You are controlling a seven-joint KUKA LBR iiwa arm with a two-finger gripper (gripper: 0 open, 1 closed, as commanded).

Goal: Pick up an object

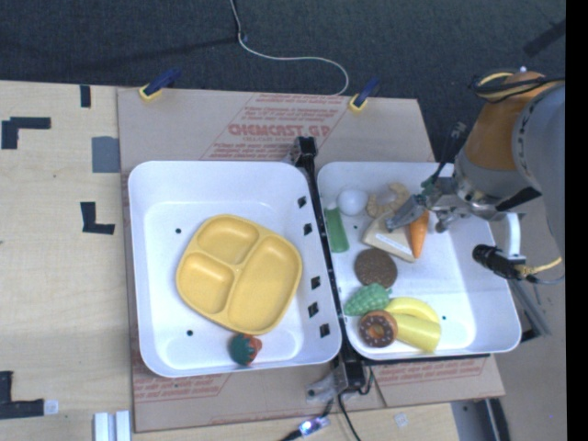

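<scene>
Orange plastic carrot (418,235) sits at about 1 o'clock in the right shallow white bin (478,333), and the arm's two-finger gripper (411,213) is right on its top end; the metal fingers (401,217) look spread to either side of the carrot, though I can't tell if they're actually pinching it; a cream sandwich wedge (388,241) touches the carrot at its 9 o'clock; brown round cookie (375,267) just below that; yellow banana (415,323) and chocolate donut (376,328) down at 6; the yellow divided plate (239,273) fills the left white bin (152,191).
</scene>
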